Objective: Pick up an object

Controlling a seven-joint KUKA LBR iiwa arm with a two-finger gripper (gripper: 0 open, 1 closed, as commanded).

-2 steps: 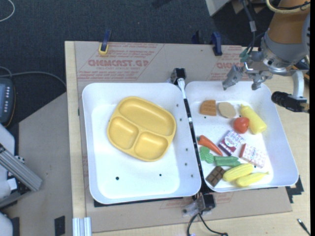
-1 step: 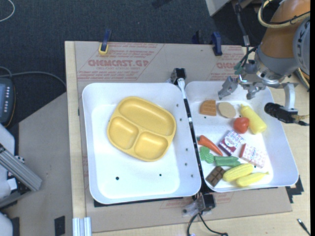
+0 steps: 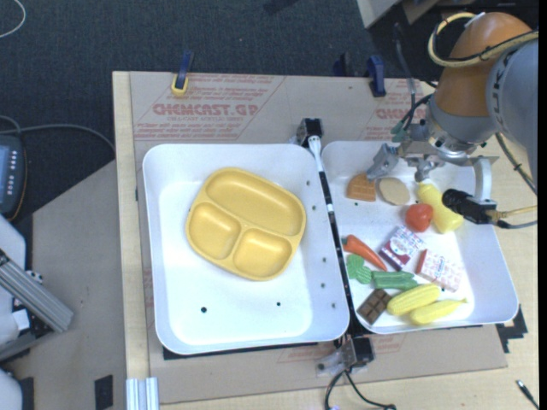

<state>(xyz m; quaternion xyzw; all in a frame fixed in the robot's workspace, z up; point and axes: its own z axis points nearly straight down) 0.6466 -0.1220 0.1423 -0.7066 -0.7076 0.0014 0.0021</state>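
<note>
Objects for picking, small toy foods, lie in the right white bin (image 3: pixel 504 272). Largest of all, the grey arm with its orange band (image 3: pixel 479 45) reaches in from the right. The left white bin (image 3: pixel 171 306) holds a yellow divided plate (image 3: pixel 246 223). The gripper (image 3: pixel 399 167) hangs open over the right bin's far end, fingers spread, gripping nothing, just above a tan biscuit (image 3: pixel 394 192) beside an orange wedge (image 3: pixel 361 189). Nearer lie corn (image 3: pixel 414 298), a carrot (image 3: pixel 365 249) and a red tomato (image 3: pixel 418 217).
</note>
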